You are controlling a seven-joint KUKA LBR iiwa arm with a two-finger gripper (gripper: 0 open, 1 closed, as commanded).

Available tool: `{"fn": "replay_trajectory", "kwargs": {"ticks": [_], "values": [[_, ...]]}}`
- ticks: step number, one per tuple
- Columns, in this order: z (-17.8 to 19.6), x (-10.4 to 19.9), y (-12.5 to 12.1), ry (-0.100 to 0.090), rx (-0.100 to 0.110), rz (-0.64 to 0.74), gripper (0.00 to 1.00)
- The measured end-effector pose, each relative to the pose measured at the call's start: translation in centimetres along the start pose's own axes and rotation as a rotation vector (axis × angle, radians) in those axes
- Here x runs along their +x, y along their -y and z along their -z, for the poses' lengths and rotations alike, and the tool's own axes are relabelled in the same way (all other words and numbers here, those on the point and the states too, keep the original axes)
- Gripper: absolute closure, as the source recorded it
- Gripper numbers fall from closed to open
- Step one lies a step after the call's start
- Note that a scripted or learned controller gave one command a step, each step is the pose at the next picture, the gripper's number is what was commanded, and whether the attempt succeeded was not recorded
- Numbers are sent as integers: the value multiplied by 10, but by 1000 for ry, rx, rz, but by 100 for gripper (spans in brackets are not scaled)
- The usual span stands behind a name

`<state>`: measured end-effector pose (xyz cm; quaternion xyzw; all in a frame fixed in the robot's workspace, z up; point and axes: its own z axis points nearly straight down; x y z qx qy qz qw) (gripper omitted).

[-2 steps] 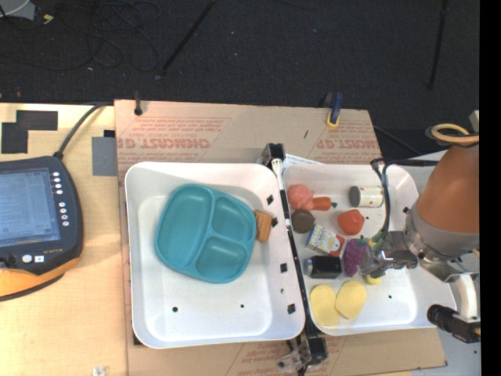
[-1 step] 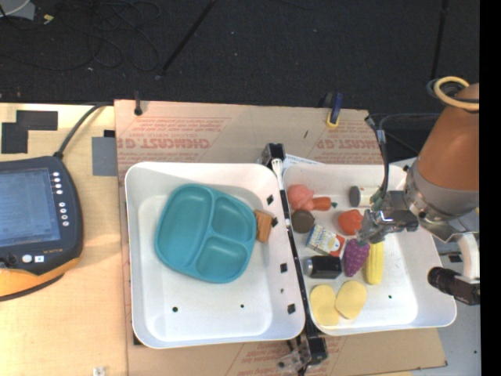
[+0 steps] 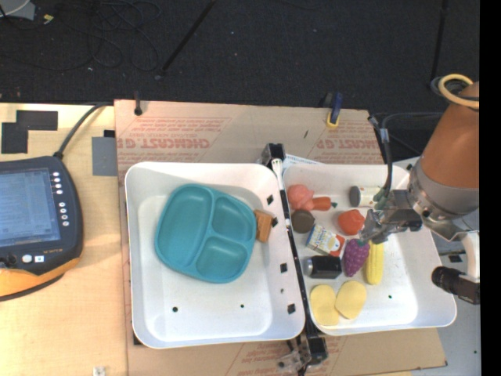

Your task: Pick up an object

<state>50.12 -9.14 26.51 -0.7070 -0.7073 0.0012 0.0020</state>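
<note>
The gripper [image 3: 380,224] is seen low over the right bin [image 3: 427,308], reached in from the right under the grey-and-orange arm [image 3: 454,163]; whether anything is pinched cannot be told, the tip being too small and dark against the clutter. Directly beneath it a purple grape bunch [image 3: 356,255] and a yellow corn cob [image 3: 375,263] are lying side by side, touching or nearly so, and these are judged the likeliest targets. Both are presumably light, hollow plastic toys: stiff, smooth, somewhat slippery. The corn is best taken across its narrow width at mid-length; the bumpy grapes would be gripped across the bunch's waist, where slip is less likely. Crowding is the main concern: a red tomato-like piece [image 3: 351,221] is just beside the tip, a small printed carton [image 3: 325,240] and a black cylinder [image 3: 322,267] are near on the left, and two pale yellow pieces [image 3: 339,301] are below, so neighbours could be nudged on closing. Further left, a pink-orange item [image 3: 305,200] and a brown ball [image 3: 302,222] are set by the divider. The bin floor is smooth white plastic with shallow walls, so objects may slide. The left bin [image 3: 156,319] is occupied by a teal divided plate [image 3: 205,232], with a small brown block [image 3: 264,226] at its edge. Both bins are carried on cardboard [image 3: 203,131] on the table [image 3: 70,304], where a pendant [image 3: 35,210] is placed well apart to the left.
</note>
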Motion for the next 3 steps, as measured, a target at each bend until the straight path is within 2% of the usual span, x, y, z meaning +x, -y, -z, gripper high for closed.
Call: {"fn": "replay_trajectory", "kwargs": {"ticks": [1,2,3], "values": [[-128,8,22,-3,13,-1,100],[-121,6,19,0,0,-4,0],[-180,3,-14,-1,0,1,0]]}}
